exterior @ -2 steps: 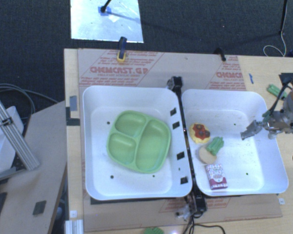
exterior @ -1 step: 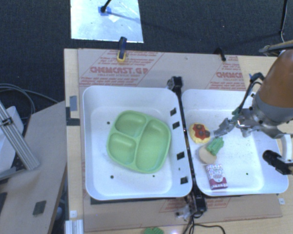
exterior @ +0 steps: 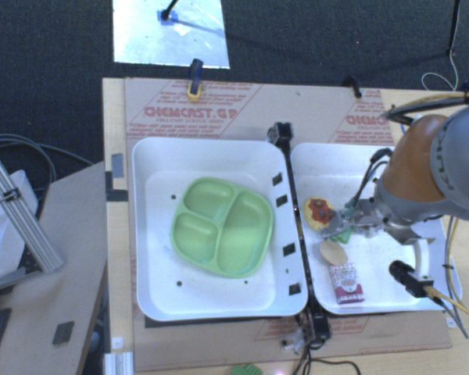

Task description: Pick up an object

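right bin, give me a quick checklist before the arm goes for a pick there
1. Objects in the right bin to choose from: ok. A red and yellow item, a tan piece and a small red and white packet lie near its left side.
2. Gripper is over the right bin: ok, it sits beside the red and yellow item.
3. Gripper carries nothing already: cannot tell, the wrist hides the fingertips.
4. Targets spaced apart: not ok, the three items lie close together, so a neighbour may get nudged.
5. Green divided plate out of the way: ok, it lies in the left bin.
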Robot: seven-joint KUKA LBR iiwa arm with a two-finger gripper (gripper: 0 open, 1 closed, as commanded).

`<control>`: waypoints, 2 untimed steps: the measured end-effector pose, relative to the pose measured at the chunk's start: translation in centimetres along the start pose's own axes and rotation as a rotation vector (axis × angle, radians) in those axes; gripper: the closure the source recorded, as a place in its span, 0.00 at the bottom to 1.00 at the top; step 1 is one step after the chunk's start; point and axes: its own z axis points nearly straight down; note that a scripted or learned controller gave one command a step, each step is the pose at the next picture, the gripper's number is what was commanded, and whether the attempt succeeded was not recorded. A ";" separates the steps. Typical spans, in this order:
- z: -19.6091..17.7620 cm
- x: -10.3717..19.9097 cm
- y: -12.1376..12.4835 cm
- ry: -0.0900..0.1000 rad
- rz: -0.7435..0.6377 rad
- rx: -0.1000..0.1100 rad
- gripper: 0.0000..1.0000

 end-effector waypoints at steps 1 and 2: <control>-1.5 -0.1 0.1 -0.001 0.001 -0.003 1.00; -17.5 4.4 0.1 0.000 -0.009 -0.018 1.00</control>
